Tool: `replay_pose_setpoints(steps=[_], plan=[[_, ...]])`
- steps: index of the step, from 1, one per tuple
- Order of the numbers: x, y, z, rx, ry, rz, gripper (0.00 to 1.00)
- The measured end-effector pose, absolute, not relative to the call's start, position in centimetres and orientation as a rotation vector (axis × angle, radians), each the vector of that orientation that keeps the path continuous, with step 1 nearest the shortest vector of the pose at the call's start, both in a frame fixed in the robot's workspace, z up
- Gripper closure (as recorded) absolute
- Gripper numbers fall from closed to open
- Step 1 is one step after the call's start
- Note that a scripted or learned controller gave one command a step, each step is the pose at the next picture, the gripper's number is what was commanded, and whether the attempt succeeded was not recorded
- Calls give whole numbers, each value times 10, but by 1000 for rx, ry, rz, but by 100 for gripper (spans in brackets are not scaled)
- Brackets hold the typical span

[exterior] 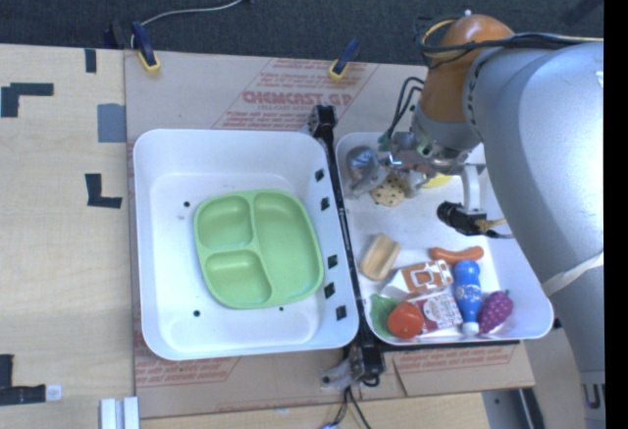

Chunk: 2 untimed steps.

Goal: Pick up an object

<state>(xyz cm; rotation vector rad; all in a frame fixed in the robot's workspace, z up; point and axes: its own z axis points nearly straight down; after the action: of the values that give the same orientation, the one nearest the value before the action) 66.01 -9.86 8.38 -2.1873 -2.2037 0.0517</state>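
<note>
The divider (339,221) between the two bins serves as the landmark. To its left, the left bin (157,221) holds one thing, a green sectioned plate (258,247) lying flat near the middle. Just right of the divider, in the right bin (525,319), a tan bread roll (379,256) lies with its long axis slanting away from the divider. Below it, near the front corner, sit a red tomato (404,320) on a green leaf, then a flat carton (437,292), a blue bottle (467,292), an orange carrot (457,253) and purple grapes (496,310) farther right. The gripper (392,172) is at the far end of this bin, a little right of the divider, over a cracker-like piece (391,191). I cannot tell whether it is open or closed. The likeliest pick is that piece directly under the tool; the roll lies nearer the front.
</note>
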Motion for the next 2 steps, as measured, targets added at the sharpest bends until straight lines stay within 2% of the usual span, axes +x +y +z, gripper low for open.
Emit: replay_pose_setpoints(steps=[1,2], plan=[[623,-217,87,-2226,-2225,2,0],[665,-189,84,-2216,-2210,18,0]])
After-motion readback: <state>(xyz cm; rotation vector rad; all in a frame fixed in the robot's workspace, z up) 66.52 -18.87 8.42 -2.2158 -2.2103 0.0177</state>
